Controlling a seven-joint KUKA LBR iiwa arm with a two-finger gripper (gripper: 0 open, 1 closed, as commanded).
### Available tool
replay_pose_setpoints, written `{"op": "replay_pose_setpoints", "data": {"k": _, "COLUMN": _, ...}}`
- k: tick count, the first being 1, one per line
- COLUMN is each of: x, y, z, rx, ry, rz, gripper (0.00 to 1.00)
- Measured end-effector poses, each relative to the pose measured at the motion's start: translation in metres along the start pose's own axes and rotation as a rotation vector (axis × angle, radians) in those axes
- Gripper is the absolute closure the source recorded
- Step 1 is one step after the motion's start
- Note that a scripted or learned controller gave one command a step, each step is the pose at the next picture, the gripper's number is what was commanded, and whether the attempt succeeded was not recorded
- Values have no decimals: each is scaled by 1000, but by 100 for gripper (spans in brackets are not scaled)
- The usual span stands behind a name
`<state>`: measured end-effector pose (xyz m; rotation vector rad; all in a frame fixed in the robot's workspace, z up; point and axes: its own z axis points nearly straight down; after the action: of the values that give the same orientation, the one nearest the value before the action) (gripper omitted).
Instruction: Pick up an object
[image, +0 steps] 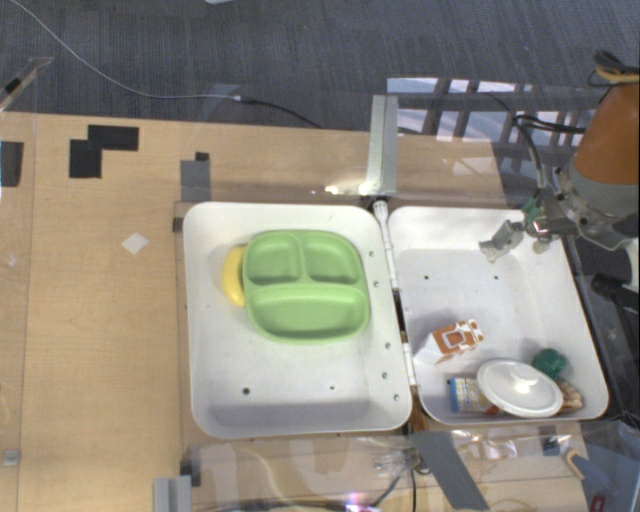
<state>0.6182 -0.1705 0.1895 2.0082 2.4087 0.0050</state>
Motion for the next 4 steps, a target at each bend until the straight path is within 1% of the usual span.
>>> {"op": "replay_pose_setpoints", "data": {"k": 1, "x": 1, "y": 2, "z": -12, "rx": -6, "ry": -2, "rz": -5, "gripper": 100}}
{"op": "replay_pose_setpoints", "data": {"k": 2, "x": 1, "y": 2, "z": -12, "rx": -6, "ry": -2, "rz": -4, "gripper": 0}}
{"op": "replay_pose_setpoints", "data": {"k": 3, "x": 37, "y": 21, "z": -44, "rx": -1, "ry": 0, "rz": -63, "gripper": 0}}
{"op": "replay_pose_setpoints", "data": {"k": 4, "x": 27, "y": 51, "z": 30, "rx": 2, "ry": 1, "rz": 20, "gripper": 0}}
